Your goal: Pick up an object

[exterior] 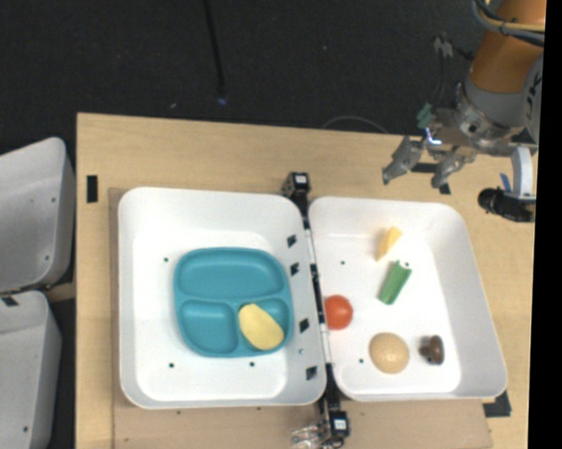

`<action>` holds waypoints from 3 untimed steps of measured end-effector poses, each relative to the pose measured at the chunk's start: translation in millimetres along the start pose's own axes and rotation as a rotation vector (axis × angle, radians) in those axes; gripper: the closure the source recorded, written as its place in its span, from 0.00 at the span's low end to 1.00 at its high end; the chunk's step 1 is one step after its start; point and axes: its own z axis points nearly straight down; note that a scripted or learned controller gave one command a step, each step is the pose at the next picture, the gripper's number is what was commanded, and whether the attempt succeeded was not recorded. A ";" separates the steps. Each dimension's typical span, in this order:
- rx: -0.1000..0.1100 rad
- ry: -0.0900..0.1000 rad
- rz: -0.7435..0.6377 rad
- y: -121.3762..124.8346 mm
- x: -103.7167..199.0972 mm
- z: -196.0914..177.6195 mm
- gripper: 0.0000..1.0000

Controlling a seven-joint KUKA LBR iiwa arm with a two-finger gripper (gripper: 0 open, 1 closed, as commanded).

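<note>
Objects: you have five loose pieces in the right bin, and none sits between the fingers.
Yellow wedge: toward 12 o'clock in that bin.
Green piece: just below the wedge, tilted.
Red ball: at 9 o'clock, close to the bin's left wall.
Tan ball: toward 6 o'clock.
Dark brown piece: just beside the tan ball, at its 3 o'clock.
Gripper: you see it above the bench, beyond the right bin's 12 o'clock rim, fingers spread apart, nothing held.
Left bin: holds a blue divided tray.
Yellow lump: in the tray's 5 o'clock compartment.
</note>
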 end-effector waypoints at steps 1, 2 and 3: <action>-0.012 -0.002 -0.003 1.6 0.2 -8.5 0.00; -0.009 -0.004 0.001 -5.0 1.6 36.4 0.00; -0.010 -0.005 0.003 -0.9 -2.1 78.4 0.00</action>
